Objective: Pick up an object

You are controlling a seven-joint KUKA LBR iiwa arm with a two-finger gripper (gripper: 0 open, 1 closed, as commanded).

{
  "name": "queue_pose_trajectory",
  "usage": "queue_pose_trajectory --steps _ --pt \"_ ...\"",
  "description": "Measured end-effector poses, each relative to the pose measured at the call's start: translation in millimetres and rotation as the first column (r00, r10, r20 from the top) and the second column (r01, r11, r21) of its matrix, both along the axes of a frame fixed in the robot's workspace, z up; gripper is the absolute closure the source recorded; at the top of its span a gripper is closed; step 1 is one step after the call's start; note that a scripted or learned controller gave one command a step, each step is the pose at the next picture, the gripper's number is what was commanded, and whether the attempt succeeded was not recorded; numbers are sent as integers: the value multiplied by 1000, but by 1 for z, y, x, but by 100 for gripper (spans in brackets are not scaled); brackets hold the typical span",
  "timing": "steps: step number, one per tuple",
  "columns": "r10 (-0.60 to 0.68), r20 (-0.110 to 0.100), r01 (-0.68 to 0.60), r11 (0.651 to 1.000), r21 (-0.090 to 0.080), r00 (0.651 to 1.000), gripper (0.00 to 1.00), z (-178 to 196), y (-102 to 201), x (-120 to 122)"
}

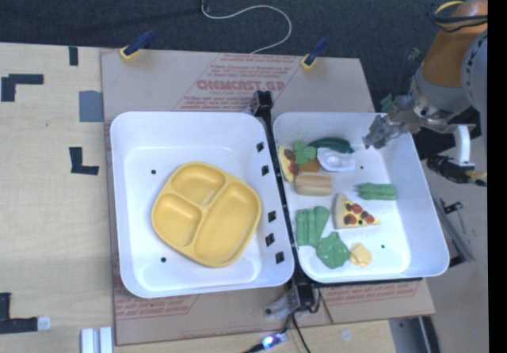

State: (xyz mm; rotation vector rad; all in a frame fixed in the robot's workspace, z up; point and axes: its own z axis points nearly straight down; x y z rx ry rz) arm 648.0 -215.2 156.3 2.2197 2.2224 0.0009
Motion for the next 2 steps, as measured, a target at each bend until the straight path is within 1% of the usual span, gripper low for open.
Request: queue_pose_trajectory --steps 1,2 --pt "1 1 -1 1000 0 1000 100 51 11 0" --pt "0 0 0 1000 0 1000 100 68 12 1"
